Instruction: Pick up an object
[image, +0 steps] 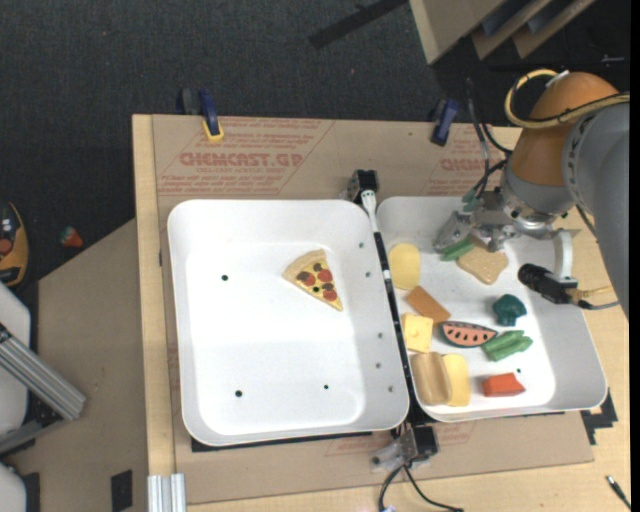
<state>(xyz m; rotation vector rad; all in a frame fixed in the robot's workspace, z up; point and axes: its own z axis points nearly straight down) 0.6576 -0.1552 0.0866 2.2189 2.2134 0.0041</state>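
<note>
My gripper (472, 234) hangs low over the back of the right bin (575, 345), just above and behind a tan toast slice (484, 266). A small green piece (456, 249) shows at the gripper's left edge, and I cannot tell whether it is held. Several other toy foods lie in the same bin: a pale yellow round piece (405, 265), an orange wedge (427, 302), a watermelon slice (468, 333), a teal broccoli (509, 308) and a red block (502, 384). A pizza slice (317, 278) lies alone in the left bin (260, 400).
A green pod (507, 346), a yellow cheese block (417, 332) and two pale bread-like pieces (442, 379) crowd the right bin's front. A black part (545, 283) of the arm juts out beside the toast. The divider rim (385, 290) runs between the bins.
</note>
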